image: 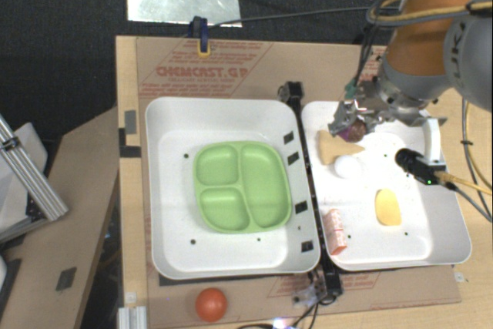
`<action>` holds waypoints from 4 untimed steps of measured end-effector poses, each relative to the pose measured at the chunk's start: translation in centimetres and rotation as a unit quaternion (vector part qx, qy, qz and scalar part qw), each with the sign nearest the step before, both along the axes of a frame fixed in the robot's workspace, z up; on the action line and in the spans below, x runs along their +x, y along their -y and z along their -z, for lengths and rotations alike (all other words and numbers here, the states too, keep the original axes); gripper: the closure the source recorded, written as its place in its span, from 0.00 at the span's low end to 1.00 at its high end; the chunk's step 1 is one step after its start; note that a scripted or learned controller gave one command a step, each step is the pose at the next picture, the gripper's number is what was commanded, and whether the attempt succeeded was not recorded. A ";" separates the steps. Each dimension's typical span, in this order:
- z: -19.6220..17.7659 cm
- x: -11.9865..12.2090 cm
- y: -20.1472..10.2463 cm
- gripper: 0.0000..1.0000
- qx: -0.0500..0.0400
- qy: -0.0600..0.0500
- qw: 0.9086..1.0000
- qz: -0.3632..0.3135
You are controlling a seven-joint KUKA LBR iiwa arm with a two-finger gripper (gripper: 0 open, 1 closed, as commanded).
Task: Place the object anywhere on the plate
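green sectioned plate (243,187) is set in left bin (166,166); gripper (350,123) is lowered over right bin (447,235), grip state cannot be told.

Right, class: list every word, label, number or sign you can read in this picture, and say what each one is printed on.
"CHEMCAST GP", in red letters, upside down from this view, on the brown paper-faced board under the two shallow white bins.
Smaller red print repeated in diagonal rows around it on the same board: too small to read.
Pink and white packet in the right-hand bin: any printing is too blurred to read.
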State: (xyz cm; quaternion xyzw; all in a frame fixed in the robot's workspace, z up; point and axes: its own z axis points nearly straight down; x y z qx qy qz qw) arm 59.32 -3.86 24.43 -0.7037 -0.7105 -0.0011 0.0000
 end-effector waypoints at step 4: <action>1.4 -0.7 -15.7 0.00 -0.001 -0.001 1.000 0.003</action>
